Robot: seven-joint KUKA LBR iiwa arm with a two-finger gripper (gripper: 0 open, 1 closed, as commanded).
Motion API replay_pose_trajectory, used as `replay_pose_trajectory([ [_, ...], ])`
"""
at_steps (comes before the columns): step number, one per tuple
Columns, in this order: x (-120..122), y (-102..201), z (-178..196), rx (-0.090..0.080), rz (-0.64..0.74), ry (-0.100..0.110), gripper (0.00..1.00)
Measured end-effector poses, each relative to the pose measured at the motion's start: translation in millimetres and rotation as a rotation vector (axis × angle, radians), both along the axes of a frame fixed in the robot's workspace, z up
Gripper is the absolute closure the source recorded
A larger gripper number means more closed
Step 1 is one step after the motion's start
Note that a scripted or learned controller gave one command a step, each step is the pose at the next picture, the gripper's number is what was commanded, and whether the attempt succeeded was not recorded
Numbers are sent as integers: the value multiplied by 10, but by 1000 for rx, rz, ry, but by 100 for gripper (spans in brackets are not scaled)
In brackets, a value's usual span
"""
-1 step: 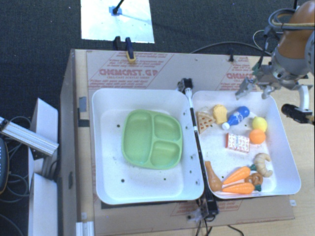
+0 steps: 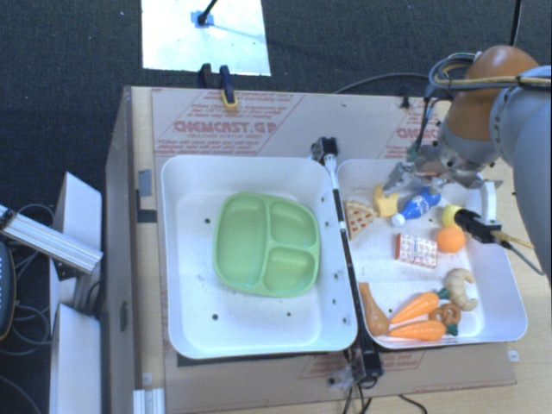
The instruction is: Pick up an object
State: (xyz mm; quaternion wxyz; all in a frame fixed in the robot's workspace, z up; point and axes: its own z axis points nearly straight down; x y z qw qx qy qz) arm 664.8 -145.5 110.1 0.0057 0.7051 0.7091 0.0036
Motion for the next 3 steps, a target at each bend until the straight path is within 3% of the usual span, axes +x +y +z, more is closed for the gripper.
replay_pose_trajectory([
  [2, -97, 176, -121, -10, 3, -25, 0],
  [3, -127, 187, -61, -4, 3, -11, 100],
])
